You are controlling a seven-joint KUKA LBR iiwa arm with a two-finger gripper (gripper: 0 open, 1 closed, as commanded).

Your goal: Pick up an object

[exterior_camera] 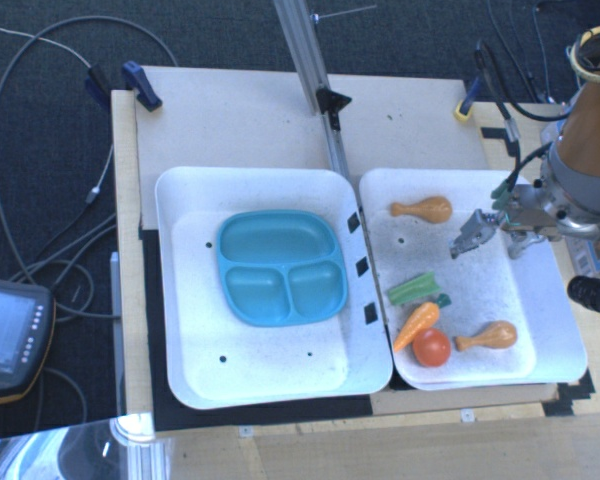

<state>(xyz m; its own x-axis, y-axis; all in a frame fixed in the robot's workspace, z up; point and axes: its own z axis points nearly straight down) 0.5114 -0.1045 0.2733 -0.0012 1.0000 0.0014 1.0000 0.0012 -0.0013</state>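
Pincer (490, 232) above right bin (550, 298), nothing grasped.
Finger state: can't tell. Candidates lie loose, apart enough to reach: drumstick (423, 209) nearest, carrot (417, 324) touching tomato (432, 348), second drumstick (488, 337) beside.

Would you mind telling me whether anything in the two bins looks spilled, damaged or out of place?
Nothing stands out. The blue divided plate lies flat in the left bin. In the right bin, two drumsticks, a green piece, a carrot and a tomato lie loose but intact. The gripper hovers above that bin.
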